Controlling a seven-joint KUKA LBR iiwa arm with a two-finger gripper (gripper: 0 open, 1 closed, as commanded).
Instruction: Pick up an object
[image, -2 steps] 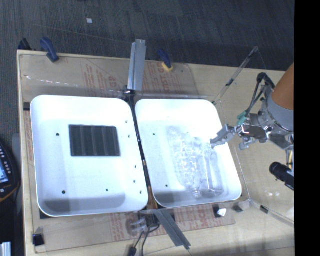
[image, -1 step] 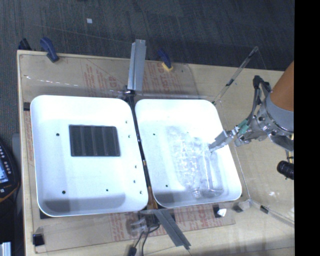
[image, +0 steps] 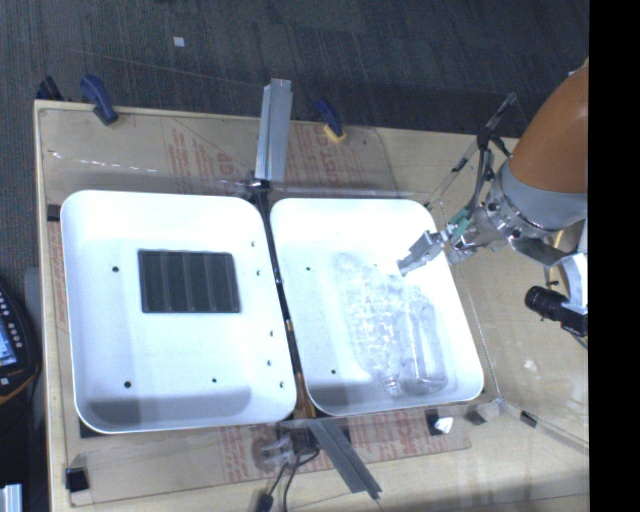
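Note:
A dark grey ribbed rectangular block (image: 189, 281) lies flat in the left bin (image: 90, 330). In the right bin (image: 320, 240), a clear plastic bottle (image: 422, 348) lies on its side beside crumpled clear plastic packaging (image: 368, 303). Both are hard to make out against the white floor. My gripper (image: 413, 259) hangs over the upper right part of the right bin, just above and to the right of the clear items, tilted down to the left. Nothing shows in its grasp.
A metal bar (image: 272, 130) stands at the back between the bins. Blue clamps (image: 100, 100) grip the bench's far edge. Another metal bracket (image: 335, 460) lies at the front. Thin cables (image: 470, 160) run near the wrist, and a dark device (image: 10, 345) sits at the left edge.

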